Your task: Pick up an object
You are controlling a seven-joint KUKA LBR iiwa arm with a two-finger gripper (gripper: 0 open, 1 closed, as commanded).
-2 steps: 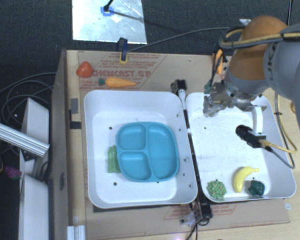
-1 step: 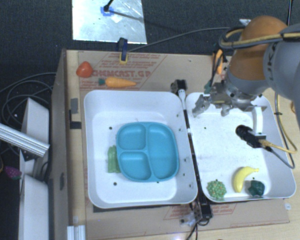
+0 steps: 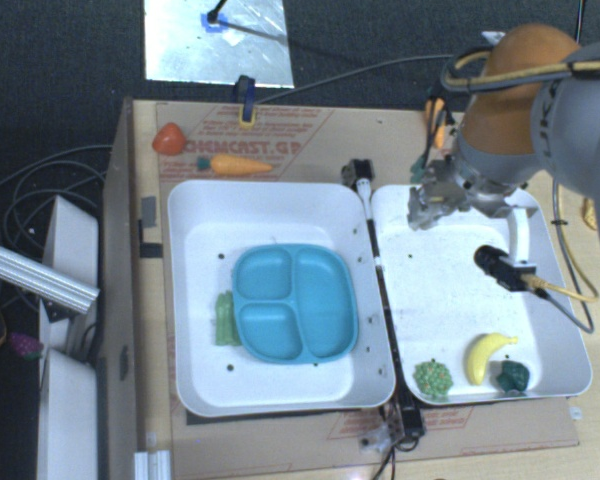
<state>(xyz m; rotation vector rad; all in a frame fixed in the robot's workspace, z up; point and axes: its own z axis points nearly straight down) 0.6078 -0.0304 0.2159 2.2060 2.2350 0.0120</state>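
Tool (image 3: pixel 427 211) sits upper centre-right of frame over the far-left corner of the right bin (image 3: pixel 445 268), nothing seen in it, grip width can't be told; pick not yet done imo, w/ banana (image 3: pixel 487 355), green cluster (image 3: pixel 433 378) & dark-green item (image 3: pixel 512 376) lying lower right in that bin, last too small to ID.

I'm watching my arm (image 3: pixel 540 98) reaching in from the right, orange band just behind the wrist, claw (image 3: pixel 427 211) hanging at its tip, pointing down.
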